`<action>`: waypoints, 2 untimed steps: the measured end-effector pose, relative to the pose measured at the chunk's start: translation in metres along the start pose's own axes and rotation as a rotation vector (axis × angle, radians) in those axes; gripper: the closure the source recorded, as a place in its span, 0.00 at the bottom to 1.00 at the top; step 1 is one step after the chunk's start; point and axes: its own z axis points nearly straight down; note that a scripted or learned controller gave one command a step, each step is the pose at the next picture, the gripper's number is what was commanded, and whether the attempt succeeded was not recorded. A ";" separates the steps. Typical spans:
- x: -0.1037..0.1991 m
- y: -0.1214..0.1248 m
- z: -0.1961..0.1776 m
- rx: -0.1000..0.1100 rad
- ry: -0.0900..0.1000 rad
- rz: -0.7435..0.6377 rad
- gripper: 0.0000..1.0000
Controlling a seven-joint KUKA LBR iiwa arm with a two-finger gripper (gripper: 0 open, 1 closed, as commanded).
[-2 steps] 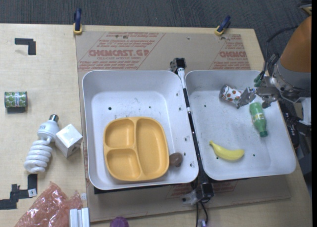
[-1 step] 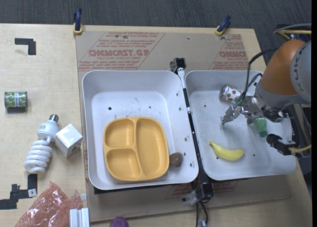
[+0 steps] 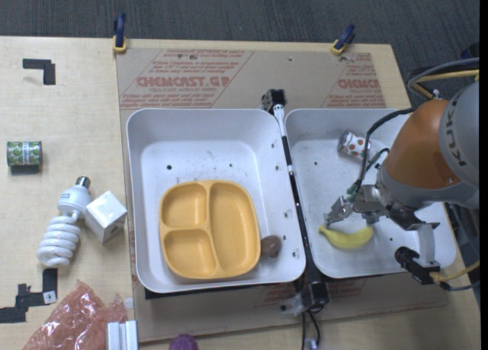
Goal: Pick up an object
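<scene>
A yellow banana [image 3: 347,237] lies near the front of the right bin [image 3: 320,181]. My gripper [image 3: 341,211] hovers just above and behind it, its fingers spread with nothing between them. A small white cup with red dots [image 3: 353,143] lies on its side at the back of the same bin, partly hidden by the arm's cable. In the left bin [image 3: 198,142] rests a yellow three-part plate [image 3: 208,229], with a small brown lump [image 3: 271,245] at its right edge.
The grey arm with its orange band [image 3: 423,154] covers the right bin's right side. Left of the bins lie a green can [image 3: 24,154], a spiral light bulb [image 3: 64,223], a white cube [image 3: 106,216] and a pink mesh bag [image 3: 76,318].
</scene>
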 end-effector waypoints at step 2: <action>-0.005 0.039 0.000 -0.001 0.000 -0.003 1.00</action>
